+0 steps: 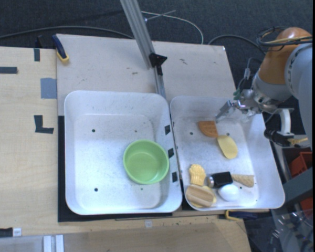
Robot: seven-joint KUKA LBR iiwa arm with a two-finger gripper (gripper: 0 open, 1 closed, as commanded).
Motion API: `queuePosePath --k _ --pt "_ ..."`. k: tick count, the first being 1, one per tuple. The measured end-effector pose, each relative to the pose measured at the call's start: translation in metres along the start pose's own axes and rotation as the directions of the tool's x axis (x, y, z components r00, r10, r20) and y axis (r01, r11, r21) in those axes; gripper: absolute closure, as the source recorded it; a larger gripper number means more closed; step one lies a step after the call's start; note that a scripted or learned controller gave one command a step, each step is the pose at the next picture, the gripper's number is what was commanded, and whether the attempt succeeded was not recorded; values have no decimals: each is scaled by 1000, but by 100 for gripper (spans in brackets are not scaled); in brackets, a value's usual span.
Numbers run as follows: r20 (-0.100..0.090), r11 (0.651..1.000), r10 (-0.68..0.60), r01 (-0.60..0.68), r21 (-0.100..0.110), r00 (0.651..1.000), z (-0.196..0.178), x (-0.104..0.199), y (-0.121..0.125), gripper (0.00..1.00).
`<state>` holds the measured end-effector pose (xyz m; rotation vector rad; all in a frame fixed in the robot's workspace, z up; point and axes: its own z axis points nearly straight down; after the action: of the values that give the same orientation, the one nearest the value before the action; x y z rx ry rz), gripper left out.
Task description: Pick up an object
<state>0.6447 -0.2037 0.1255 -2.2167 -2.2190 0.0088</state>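
Looking down, we see our hand (227, 109) with fingers spread apart, holding nothing, over the right shallow white bin (265, 156), just above a flat orange-brown wedge piece (208, 128) beside a pale yellow oval piece (228, 146).

A robotics lab: taped wooden bench (21, 140), loose cables (184, 22), white bins (79, 109), metal camera pole (139, 25).

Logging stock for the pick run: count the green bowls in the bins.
1. The green bowl sits in the left bin, near its front right corner. Nothing could hide another.
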Motion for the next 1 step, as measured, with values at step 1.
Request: queuePosePath --k 1 --pt "1 1000 -2 2 -6 1000 -14 1 2 100"
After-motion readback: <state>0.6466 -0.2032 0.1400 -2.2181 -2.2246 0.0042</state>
